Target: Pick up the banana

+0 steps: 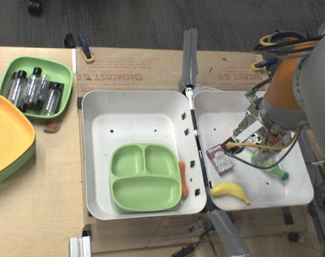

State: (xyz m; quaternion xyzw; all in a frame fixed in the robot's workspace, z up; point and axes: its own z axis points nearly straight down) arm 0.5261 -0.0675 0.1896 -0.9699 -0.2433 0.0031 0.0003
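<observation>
The yellow banana (230, 191) lies on its side near the front edge of the right bin (291, 194), towards its left corner. My gripper (252, 136) hangs over the middle of that bin, behind the banana and to its right, well apart from it. Nothing shows between the gripper and the banana except bare bin floor. The arm's grey body and orange band (282, 84) cover the bin's back right part.
A small pink-and-purple packet (220, 159) lies just left of the gripper. A green object (268, 161) lies under the wrist. The left bin (98, 122) holds a green divided plate (146, 176) with an orange stick (182, 179) beside it. A green tray of bottles (36, 88) and orange plates (7, 138) sit far left.
</observation>
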